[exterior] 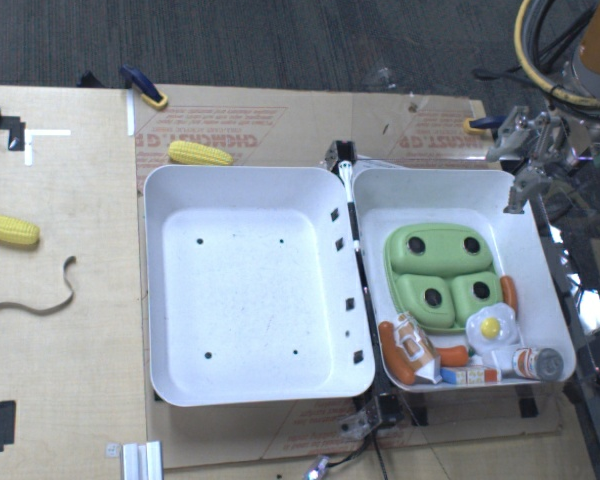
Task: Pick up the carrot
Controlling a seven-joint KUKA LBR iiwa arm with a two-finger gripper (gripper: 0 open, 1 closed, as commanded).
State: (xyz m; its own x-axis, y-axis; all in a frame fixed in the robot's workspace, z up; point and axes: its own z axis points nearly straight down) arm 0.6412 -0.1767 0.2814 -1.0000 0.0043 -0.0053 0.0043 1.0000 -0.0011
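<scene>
The carrot (508, 292), a short orange piece, lies in the right bin (450, 186) against the right edge of a green moulded toy (442, 273). It sits just above a fried-egg toy (491, 326). My gripper (525, 173) hangs over the right bin's far right corner, well up and slightly right of the carrot and apart from it. Nothing shows in the gripper.
Along the right bin's near wall lie a red sausage (393, 356) with a wrapper, a small box (470, 375) and a bottle (536, 364). The left bin (180, 298) stands beside it. Two corn cobs (199, 153) (8, 229) lie on the bench outside the bins.
</scene>
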